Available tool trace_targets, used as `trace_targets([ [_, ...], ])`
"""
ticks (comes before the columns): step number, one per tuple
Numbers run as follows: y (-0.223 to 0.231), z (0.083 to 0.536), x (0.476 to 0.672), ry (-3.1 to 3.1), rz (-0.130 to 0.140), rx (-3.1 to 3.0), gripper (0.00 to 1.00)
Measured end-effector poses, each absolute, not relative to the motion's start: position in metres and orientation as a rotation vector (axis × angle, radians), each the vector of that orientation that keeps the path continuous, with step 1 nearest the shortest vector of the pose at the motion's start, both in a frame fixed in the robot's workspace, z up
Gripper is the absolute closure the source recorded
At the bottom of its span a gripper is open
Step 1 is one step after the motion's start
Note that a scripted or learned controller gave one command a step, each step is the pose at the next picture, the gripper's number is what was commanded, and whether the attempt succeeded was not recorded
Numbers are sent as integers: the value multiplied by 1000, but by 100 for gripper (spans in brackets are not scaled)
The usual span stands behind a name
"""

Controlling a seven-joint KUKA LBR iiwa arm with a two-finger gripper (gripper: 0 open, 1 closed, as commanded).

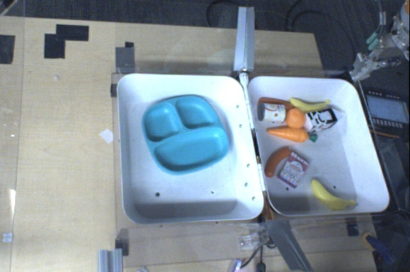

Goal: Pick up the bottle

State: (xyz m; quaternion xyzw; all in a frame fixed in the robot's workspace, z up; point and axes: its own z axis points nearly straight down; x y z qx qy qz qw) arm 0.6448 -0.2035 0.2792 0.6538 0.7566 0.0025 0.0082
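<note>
- At the view's upper right edge, the arm is being cut off by the frame, with its gripper (378, 54) showing as a small tangle of grey metal and teal bits.
- Whether the gripper is standing open or closed cannot be told, as it is too small and blurred; nothing is showing in its grasp.
- It is hanging just outside the far right corner of the right bin (368, 136), well apart from the bottle.
- The bottle (274, 112) is lying on its side in the far left part of the right bin, near the wall shared with the left bin (128, 155).
- It is looking white with an orange label mark and a dark brown end; its print is too small to read.
- A carrot (289, 132) is lying just in front of it, an orange ball (295, 118) is pressing against its right end, and a banana (311, 103) is partly overlapping that cluster.
- A blue divided plate (186, 133) is sitting in the left bin on the surface.
</note>
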Motion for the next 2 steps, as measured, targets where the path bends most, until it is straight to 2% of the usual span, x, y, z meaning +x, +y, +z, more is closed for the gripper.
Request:
trace_targets([
  [1, -196, 352, 556, 2334, 5, 2090, 100],
  [2, -205, 437, 561, 2336, 6, 2088, 100],
])
